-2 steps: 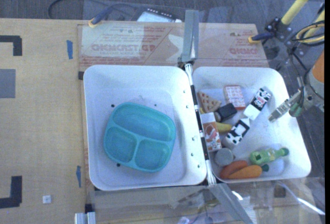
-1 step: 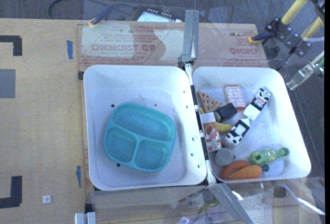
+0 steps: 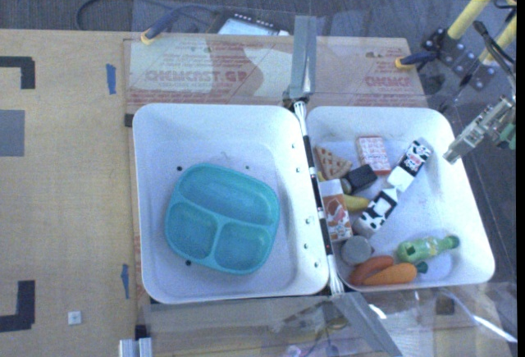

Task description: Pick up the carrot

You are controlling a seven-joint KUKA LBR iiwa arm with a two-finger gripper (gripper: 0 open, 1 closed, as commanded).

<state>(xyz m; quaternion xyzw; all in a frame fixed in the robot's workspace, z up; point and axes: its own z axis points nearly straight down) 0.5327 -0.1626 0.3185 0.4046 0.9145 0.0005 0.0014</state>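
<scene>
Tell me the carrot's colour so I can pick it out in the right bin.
Orange, lying at the near edge of the right bin: the carrot, seen in the camera view.

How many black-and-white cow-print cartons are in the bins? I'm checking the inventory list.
2, both in the right bin: one carton near the far right, the other carton nearer the middle, left of the green bottle. Others could be hidden under the clutter.

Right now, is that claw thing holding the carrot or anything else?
Claw: at the right bin's far edge, holding nothing. Open or closed cannot be told. Carrot lies in the bin.
</scene>
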